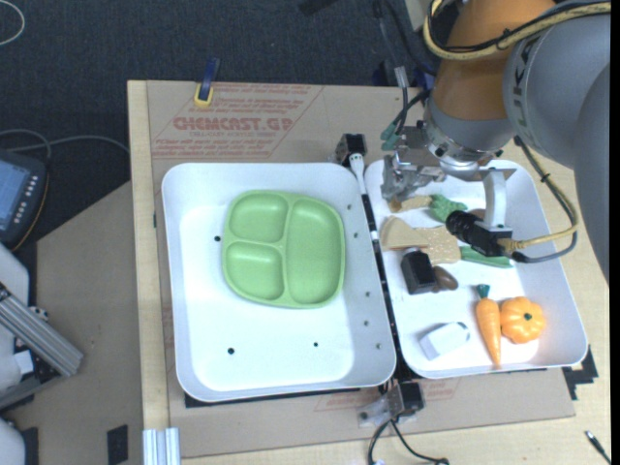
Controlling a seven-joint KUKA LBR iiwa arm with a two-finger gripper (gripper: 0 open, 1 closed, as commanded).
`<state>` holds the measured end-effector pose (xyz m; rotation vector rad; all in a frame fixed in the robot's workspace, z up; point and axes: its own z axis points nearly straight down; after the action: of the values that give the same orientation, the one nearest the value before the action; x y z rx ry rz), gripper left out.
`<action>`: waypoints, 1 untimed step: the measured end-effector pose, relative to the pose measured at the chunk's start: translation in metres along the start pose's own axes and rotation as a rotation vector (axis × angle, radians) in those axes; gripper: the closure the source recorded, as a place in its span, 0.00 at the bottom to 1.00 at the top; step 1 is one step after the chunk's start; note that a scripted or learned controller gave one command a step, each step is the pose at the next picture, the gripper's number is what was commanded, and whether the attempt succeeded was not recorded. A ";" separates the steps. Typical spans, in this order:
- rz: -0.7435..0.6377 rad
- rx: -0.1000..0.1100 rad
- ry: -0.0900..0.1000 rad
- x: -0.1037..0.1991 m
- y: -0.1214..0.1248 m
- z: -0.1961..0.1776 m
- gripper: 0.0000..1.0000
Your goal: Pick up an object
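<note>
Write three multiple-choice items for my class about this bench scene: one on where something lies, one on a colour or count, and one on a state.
1. Where does the green divided plate lie?
A. In the left bin
B. In the right bin
C. On the floor

2. What colour is the small pumpkin beside the carrot?
A. Blue
B. Orange
C. White

3. Where is the tool at this moment?
A. Over the far end of the right bin
B. Over the green plate
C. Beyond the bench, above the floor

Answers:
1. A, since the plate sits inside the left bin, apart from the cluttered bin.
2. B, since the pumpkin is orange, like the carrot lying against it.
3. A, since the tool hangs at the far end of the right bin, near the tan wedge.
</note>
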<state>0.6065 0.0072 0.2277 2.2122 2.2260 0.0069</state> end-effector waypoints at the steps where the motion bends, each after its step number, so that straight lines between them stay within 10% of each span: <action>1: 0.004 0.001 -0.001 0.007 0.016 -0.005 1.00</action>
<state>0.6222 0.0142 0.2331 2.2166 2.2214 0.0046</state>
